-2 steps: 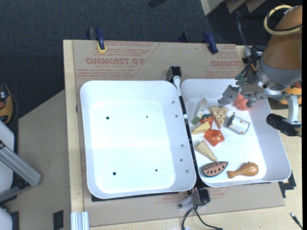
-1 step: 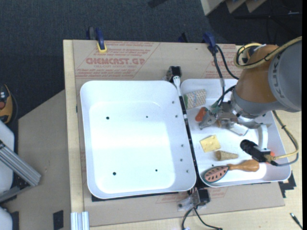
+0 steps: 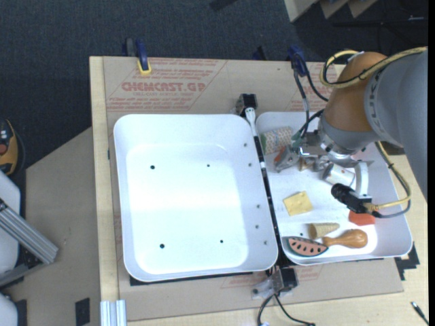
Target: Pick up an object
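My gripper (image 3: 295, 155) hangs low in the far left part of the right bin (image 3: 397, 233). It is right beside a speckled greenish object (image 3: 274, 140) and a small red piece (image 3: 280, 159) by the bin's left wall. A yellow square block (image 3: 297, 203) lies in front of the gripper, apart from it. Along the near edge lie a watermelon slice (image 3: 305, 247), a tan pear-shaped piece (image 3: 344, 238) and a small beige piece (image 3: 322, 229). An orange-red block (image 3: 361, 217) lies near the right side.
The left bin (image 3: 129, 141) is beside the right one, with a narrow dark divider (image 3: 264, 182) between them. My grey arm with its orange wrist band (image 3: 353, 104) covers the far right part of the right bin.
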Robot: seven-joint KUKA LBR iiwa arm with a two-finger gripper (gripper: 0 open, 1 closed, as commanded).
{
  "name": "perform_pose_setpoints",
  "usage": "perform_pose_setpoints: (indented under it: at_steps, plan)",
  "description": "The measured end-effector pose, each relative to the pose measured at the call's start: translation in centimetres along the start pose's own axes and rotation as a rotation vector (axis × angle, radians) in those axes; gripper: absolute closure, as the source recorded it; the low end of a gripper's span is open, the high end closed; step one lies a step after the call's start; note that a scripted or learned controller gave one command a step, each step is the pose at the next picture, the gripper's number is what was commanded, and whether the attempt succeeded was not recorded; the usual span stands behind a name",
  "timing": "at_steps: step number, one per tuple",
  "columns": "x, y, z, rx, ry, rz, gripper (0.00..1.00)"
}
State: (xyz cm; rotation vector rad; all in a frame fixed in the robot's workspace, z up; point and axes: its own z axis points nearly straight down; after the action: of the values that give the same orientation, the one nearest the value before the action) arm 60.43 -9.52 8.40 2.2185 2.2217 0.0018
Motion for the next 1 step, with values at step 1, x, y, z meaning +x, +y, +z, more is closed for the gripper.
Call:
perform_pose_setpoints:
  at_steps: [1]
  plan:
    - [-0.06, 4.79, -0.09, 0.005, -0.002, -0.002, 0.0]
